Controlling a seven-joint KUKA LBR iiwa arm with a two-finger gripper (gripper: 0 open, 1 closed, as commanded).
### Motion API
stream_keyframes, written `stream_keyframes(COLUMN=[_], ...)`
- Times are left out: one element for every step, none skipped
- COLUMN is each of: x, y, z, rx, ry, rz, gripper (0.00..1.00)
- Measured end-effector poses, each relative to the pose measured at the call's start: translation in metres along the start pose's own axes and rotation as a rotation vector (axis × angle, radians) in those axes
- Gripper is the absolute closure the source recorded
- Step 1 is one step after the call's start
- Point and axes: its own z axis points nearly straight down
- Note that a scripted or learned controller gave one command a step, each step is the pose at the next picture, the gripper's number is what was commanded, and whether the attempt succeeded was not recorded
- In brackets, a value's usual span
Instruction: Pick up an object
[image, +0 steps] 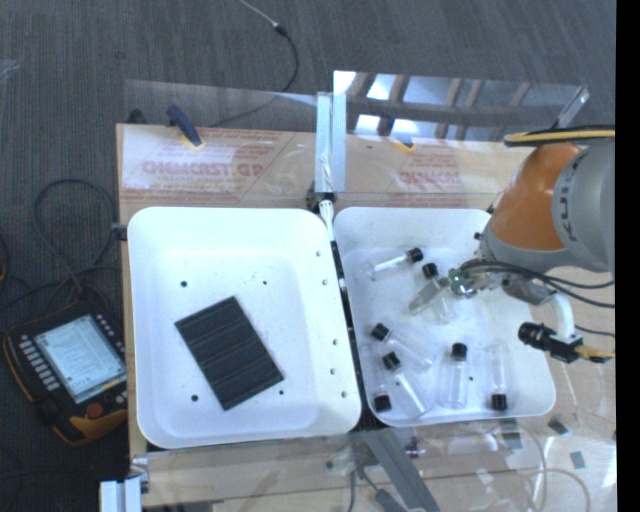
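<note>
Grey arm (598, 205) with orange band (530, 205), black cables trailing beside it.

The arm (575, 205) comes in from the right side of the camera view, and its grey body with the orange band stays at the upper right. The wrist bends down and to the left. The end effector (462, 281) is low, pointing left, and it looks small and dark from here.

Clear glassy vials (455, 372), matt white bins (230, 225)
</note>
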Motion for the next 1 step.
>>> stream_keyframes(x=[-0.0638], y=[0.0623], z=[0.0013], rx=[0.014], ry=[0.019], rz=[-0.088], gripper=[0.00])
